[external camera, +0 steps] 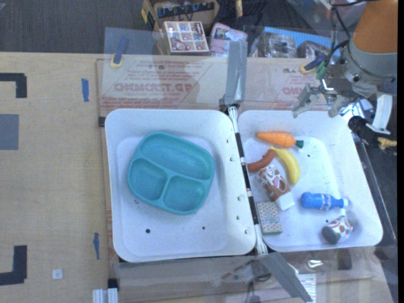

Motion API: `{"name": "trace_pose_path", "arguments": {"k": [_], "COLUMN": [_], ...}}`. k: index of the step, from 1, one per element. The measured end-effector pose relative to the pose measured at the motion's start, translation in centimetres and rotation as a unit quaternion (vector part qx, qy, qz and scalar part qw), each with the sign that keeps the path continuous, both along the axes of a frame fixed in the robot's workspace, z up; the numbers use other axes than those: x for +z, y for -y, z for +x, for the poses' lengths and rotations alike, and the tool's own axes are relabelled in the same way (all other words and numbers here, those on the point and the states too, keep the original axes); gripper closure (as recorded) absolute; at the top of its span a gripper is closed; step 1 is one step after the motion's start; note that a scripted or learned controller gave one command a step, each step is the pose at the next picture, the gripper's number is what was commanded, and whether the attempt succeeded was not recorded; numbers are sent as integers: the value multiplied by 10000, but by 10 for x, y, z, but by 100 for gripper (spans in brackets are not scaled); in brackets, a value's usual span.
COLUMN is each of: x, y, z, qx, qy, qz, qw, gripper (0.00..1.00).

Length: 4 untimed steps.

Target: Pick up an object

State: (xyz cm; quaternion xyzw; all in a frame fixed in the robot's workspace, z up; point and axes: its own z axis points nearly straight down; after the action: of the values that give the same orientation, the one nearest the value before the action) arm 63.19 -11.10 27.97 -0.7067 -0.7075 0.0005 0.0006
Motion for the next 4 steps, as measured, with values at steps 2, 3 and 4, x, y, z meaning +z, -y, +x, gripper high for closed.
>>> {"name": "trace_pose_path", "arguments": {"k": [2, 3, 4], "x": [-158, -158, -192], "y": [11, 11, 17], "z": [-23, -23, -1], "qx": [1632, 1634, 2240], "qy": [45, 43, 44], "qz": [-17, -16, -20], "qw": [9866, 9865, 9746], "gripper": [100, 0, 0]}}
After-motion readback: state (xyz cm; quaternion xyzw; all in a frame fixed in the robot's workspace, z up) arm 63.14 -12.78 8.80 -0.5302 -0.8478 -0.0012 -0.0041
